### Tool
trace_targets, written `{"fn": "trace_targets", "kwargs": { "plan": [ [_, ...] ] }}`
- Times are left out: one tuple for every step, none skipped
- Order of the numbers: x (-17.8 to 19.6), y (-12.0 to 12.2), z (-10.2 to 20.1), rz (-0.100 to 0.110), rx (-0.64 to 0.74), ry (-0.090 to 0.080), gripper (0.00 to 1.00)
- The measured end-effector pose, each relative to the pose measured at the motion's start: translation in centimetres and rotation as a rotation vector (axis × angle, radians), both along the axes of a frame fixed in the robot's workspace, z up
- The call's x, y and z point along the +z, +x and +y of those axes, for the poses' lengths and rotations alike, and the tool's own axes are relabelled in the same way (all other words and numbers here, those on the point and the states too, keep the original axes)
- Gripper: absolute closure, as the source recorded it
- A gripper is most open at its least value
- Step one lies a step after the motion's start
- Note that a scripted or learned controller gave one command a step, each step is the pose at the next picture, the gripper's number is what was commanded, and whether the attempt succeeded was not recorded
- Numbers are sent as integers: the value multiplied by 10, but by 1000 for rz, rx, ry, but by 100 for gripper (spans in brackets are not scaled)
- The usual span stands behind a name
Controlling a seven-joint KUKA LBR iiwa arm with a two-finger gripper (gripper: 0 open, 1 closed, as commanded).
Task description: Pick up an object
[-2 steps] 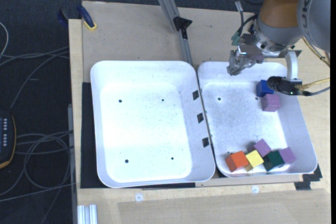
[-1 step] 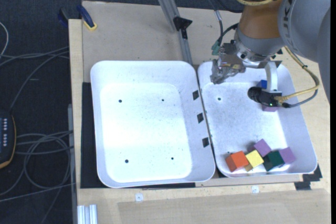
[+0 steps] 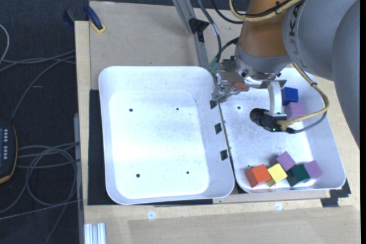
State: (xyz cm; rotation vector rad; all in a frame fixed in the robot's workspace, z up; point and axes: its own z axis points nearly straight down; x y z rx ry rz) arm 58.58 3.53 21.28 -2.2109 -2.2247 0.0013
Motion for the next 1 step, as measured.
{"fn": "trace_targets", "kwargs": {
  "plan": [
    [17, -28, 53, -1, 1, 1, 100]
  ]
}}
